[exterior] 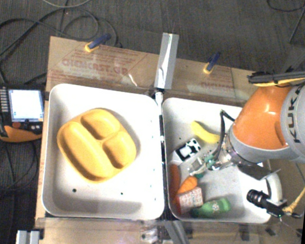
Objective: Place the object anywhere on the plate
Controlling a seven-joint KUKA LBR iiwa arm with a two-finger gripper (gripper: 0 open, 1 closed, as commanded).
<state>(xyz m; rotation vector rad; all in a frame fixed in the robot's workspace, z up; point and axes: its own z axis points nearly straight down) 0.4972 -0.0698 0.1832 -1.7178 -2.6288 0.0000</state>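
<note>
Left of the jaws, well apart from them, the left bin (56, 189) holds the yellow three-compartment plate (98, 143), nothing resting on it. Around the jaws lies the right bin (172, 115), where the gripper (205, 164) hangs low under the orange-banded arm (262, 124) (whether the jaws are parted or closed I cannot tell). Just beyond them is a yellow banana (206, 133); just below them sits an orange carrot (188, 183), then a green bottle (212, 208), a printed packet (190, 198) and a black-and-white block (188, 149).

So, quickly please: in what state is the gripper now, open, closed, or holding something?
Gripper: cannot be told; it hangs low over the right bin, just above the carrot.
</note>
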